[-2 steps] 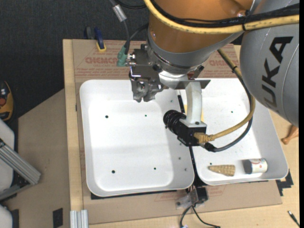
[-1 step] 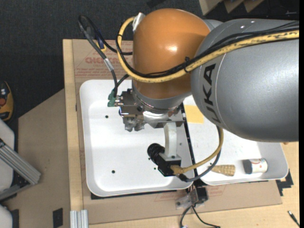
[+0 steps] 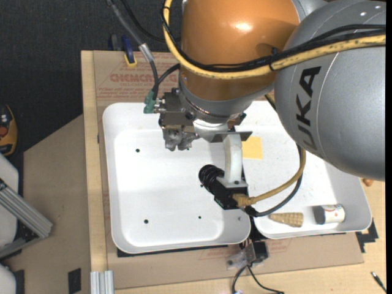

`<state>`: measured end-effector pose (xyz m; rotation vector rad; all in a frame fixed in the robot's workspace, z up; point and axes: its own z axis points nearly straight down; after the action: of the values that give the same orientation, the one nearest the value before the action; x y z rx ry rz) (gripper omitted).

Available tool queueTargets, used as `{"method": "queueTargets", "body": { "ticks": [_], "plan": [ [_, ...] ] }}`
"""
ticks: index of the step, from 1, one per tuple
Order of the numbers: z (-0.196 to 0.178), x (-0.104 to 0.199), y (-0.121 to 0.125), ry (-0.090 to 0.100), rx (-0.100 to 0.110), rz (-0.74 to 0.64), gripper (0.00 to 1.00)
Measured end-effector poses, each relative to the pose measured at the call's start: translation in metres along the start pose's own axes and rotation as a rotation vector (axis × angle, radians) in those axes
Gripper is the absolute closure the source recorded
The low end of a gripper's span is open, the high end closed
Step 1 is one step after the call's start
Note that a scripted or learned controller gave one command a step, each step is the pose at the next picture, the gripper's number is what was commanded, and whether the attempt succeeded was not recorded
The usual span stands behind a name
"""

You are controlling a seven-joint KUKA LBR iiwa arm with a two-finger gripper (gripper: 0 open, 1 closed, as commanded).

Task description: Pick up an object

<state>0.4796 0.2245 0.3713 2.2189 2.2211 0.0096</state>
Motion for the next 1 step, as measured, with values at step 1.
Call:
{"method": "queueTargets", "body": {
  "ticks": [1],
  "plan": [
    [-0.0789, 0.0004, 0.0006, 0.002, -0.004, -0.001, 1.0]
  ]
}}
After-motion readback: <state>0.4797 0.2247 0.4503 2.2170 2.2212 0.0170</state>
